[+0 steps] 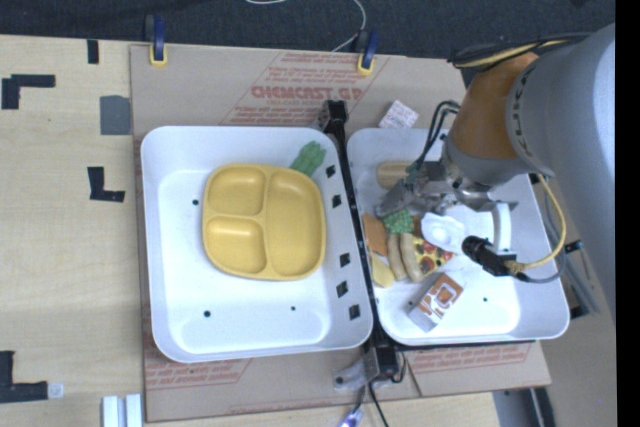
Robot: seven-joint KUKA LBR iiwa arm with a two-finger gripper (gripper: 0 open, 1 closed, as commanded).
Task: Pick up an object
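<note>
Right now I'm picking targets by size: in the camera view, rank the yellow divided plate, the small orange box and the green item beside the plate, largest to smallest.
1. Yellow divided plate, clearly largest.
2. Small orange box.
3. Green item, though the plate may partly hide it, so these last two are close.

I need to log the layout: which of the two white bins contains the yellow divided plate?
The left bin holds the yellow divided plate. The right bin, where the gripper reaches, holds a cluster of small items instead.

A pale wooden worktop (60, 245) carries a brown cardboard sheet (250, 90) held by two clamps at its far edge. Two shallow white bins, the left bin (160, 245) and the right bin (500, 315), sit side by side on the cardboard, touching.
</note>
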